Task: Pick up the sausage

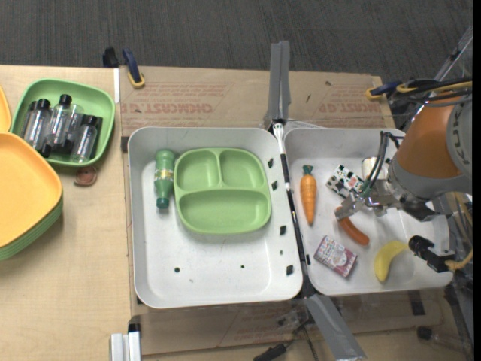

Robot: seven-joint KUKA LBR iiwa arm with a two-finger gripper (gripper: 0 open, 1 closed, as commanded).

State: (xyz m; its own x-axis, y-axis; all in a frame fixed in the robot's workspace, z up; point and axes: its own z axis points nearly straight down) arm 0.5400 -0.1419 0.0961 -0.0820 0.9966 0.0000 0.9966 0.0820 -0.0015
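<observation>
Gripper (352, 205) fingers slightly parted, tips touching the sausage's (355, 231) upper end, not clamped on it. Sausage lies just below fingertips, carrot (308, 194) left, banana (388, 260) lower right.

A robotics lab is suggested: two white bins (143, 224) are set side by side on a cardboard-covered counter (225, 96) held by clamps (134, 70). Toy food such as a carrot (308, 194) is laid out, and grey carpet (225, 13) is seen beyond.
</observation>
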